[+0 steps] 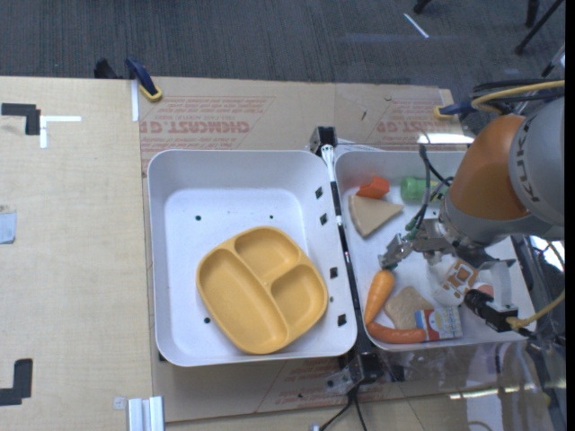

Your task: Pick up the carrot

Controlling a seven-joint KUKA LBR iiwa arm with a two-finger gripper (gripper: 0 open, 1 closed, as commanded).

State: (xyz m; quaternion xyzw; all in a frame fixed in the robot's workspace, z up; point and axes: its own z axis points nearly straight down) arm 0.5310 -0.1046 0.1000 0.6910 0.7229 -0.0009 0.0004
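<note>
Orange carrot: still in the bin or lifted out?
In the bin. The orange carrot lies flat on the right white bin floor, gripper just above its top end, not around it.

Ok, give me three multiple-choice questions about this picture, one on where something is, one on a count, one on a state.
1. Where does the carrot lie?
A. in the right bin
B. on the yellow plate
C. on the cardboard

2. How many compartments has the yellow plate?
A. two
B. three
C. five

3. What is on the yellow plate?
A. a carrot
B. bread
C. nothing

Key: 1 A, it lies by the right bin's left wall; 2 B, two ridges divide it into three; 3 C, every compartment is bare.
</note>
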